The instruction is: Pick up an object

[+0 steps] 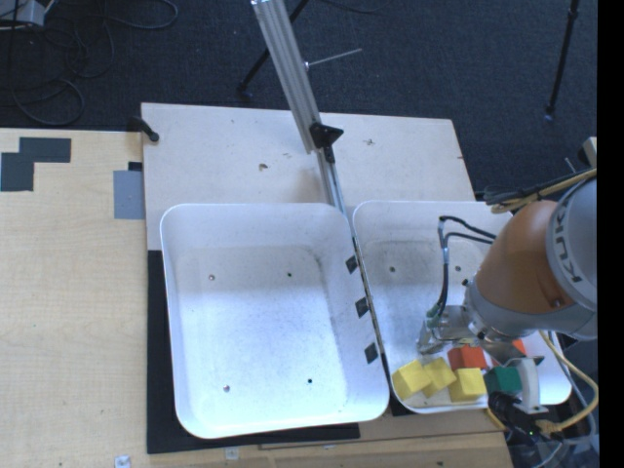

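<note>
The blocks, yellow (413,377), orange (469,356) and green (506,378), lie huddled in the right bin's (405,247) near corner. They look small, stiff and light, best pinched across flat opposite faces. The arm (531,261) bends down over them, gripper (441,331) just above the pile; its opening I cannot tell.

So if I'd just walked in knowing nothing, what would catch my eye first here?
Probably the robot arm with its bright orange band, reaching in from the right over the right-hand bin. Just below it, a cluster of coloured blocks sits in that bin's near corner: yellow blocks, an orange block and a green one. The left bin is a broad white tray beside it.
</note>
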`<state>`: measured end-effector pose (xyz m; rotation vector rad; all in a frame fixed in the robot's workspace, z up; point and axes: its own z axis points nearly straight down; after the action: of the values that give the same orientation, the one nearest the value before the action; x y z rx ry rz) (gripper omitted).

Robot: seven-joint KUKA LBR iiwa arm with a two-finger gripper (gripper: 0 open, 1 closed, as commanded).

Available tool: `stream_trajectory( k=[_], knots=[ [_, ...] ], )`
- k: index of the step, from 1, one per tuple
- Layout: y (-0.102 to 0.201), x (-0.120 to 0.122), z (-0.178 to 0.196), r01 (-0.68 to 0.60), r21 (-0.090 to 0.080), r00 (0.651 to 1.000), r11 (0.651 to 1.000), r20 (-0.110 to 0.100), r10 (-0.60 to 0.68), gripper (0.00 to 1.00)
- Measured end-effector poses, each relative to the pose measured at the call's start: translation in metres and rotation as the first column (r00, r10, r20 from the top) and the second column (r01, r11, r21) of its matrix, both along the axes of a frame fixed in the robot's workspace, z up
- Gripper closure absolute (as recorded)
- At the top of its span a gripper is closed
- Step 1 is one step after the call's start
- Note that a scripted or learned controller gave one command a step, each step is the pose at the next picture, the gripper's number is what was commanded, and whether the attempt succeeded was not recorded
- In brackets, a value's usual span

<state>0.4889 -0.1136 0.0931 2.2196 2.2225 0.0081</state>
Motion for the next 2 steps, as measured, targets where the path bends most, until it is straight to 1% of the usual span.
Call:
stream_trajectory(
  k=[1,2],
  knots=[
    [0.0139,-0.0003,0.0,0.004,-0.008,1.0,1.0,0.002,-0.004,1.0],
    [0.0118,-0.0001,-0.0001,0.002,-0.003,1.0,1.0,0.001,-0.002,1.0]
  ],
)
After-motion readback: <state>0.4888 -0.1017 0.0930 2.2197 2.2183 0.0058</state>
